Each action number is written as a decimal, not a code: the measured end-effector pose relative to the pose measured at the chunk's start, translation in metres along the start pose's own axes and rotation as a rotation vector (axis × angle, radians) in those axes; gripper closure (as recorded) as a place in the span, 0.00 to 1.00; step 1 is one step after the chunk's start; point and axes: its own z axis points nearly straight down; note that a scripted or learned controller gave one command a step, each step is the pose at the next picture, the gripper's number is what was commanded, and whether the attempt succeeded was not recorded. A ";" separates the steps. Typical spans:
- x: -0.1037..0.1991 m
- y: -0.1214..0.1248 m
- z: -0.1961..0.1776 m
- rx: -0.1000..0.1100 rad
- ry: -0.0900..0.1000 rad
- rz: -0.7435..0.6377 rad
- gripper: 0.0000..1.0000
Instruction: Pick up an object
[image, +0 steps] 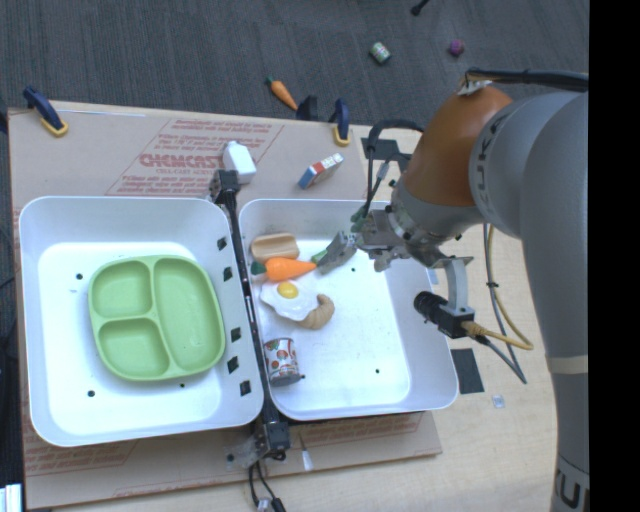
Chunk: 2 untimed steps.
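The toy carrot (291, 268) lies in the right bin (400, 390), just beside the hot dog bun (274, 246) and just above the fried egg (288, 298), with the croissant (320, 313) a little further. The gripper (336, 252) is near the carrot's green top, but whether its fingers are spread or pressed together I cannot tell. I judge the carrot to be light, stiff, smooth plastic that may slip, so the thick orange middle is the best place to hold it.

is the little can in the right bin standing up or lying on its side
Lying on its side. The small printed tin can rests lengthwise on the floor of the right white bin, against its left wall, one round end facing the view.
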 end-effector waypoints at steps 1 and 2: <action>0.020 -0.080 0.101 0.000 -0.001 -0.001 0.00; 0.020 -0.079 0.091 -0.001 -0.001 -0.008 1.00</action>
